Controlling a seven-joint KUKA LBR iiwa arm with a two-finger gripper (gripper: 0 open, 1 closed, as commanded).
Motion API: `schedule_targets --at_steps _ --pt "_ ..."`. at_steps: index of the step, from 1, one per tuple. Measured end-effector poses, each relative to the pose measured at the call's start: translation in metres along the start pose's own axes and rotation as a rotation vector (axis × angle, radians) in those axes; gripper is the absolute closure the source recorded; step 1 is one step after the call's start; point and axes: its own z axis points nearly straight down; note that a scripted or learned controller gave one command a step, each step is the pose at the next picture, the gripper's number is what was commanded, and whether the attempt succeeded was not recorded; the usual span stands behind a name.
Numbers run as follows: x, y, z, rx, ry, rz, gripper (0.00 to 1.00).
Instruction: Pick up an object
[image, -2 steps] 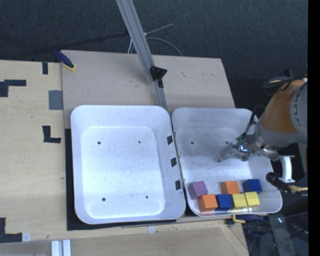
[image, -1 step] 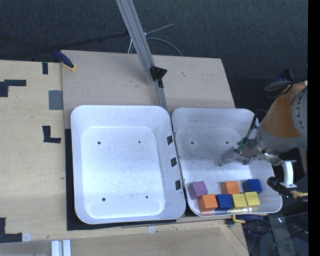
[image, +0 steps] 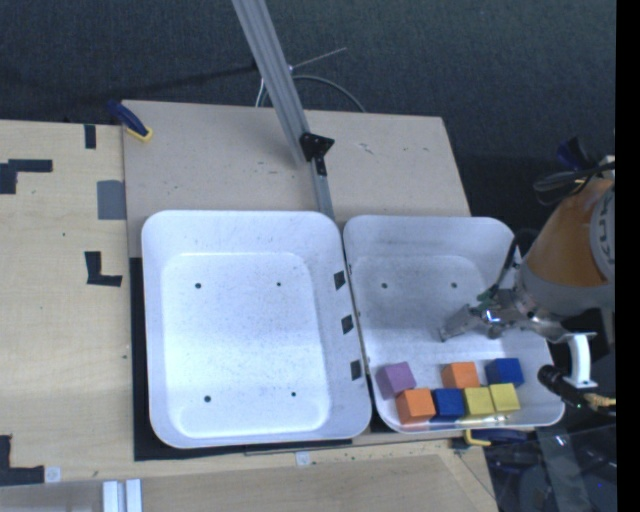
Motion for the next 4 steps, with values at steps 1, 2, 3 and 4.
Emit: schedule_targets --at_steps 1,2,3,4 --pt "0.051 0.023 -0.062 -0.009 0.000 -0.006 0.00" --pt "0.034 0.038 0.003 0.001 -0.001 0.000 0.00" --pt "0.061 0.002 0.000 0.001 0.001 0.000 0.00" --pt "0.060 0.003 0.000 -0.002 0.001 0.000 0.00"
